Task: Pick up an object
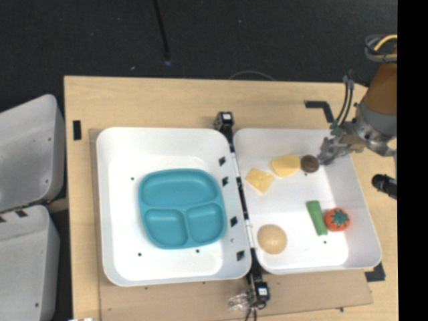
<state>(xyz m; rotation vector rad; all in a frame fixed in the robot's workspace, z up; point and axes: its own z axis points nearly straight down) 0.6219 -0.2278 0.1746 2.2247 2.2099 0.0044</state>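
Objects for picking all lie in the right bin (361, 246); none is between the end effector's fingers. Nearest the camera in that bin: a round tan bun-like piece (272, 238) by the front-left corner, close to the divider between bins. Just behind it and to the right, a green stick-shaped piece (316, 217) lies lengthwise, with a red tomato-like toy (337, 219) touching or just beside its right side. Further back, a pale yellow cheese-like wedge (259, 180) sits near the left wall of the bin. Behind that, a yellow rounded piece (286, 166), with a small dark brown ball (309, 164) touching its right end. End effector (329, 151) hangs low at the rear right of this bin, just beside the brown ball on its right; whether its fingers are apart or together cannot be told at this resolution. Grey wrist with orange band (382, 92) rises behind it toward the right edge. Left bin (110, 179): one teal three-compartment plate (181, 206), roughly centred, flat on the bin floor. Both bins sit side by side on the light wooden bench (154, 102); dark floor beyond its far edge.
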